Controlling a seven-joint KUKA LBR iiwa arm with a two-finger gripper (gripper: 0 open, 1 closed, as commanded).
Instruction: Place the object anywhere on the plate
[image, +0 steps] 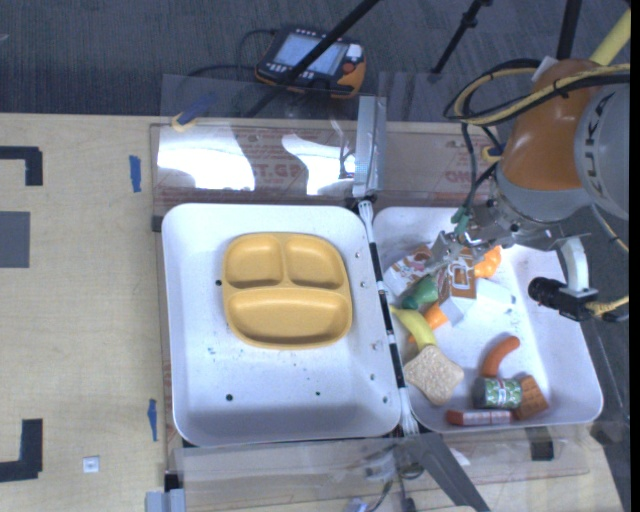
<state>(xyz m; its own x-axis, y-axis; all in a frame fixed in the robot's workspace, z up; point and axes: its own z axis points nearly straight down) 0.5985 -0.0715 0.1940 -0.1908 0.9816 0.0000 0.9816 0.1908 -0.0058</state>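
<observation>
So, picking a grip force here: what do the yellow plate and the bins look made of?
Yellow plate: likely molded plastic, smooth satin finish with soft highlights and rounded compartment ridges. Left bin and right bin: apparently white plastic, slightly glossy, speckled with dark marks.

Yellow plate (288, 288) (three compartments) in left bin (190, 330)

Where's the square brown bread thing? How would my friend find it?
Find the right white bin, full of toy food. Go to its near-left corner, beside the divider between the bins. The bread slice lies just below the yellow banana; it is the one flat, tan, speckled square among rounder, brighter toys.
</observation>
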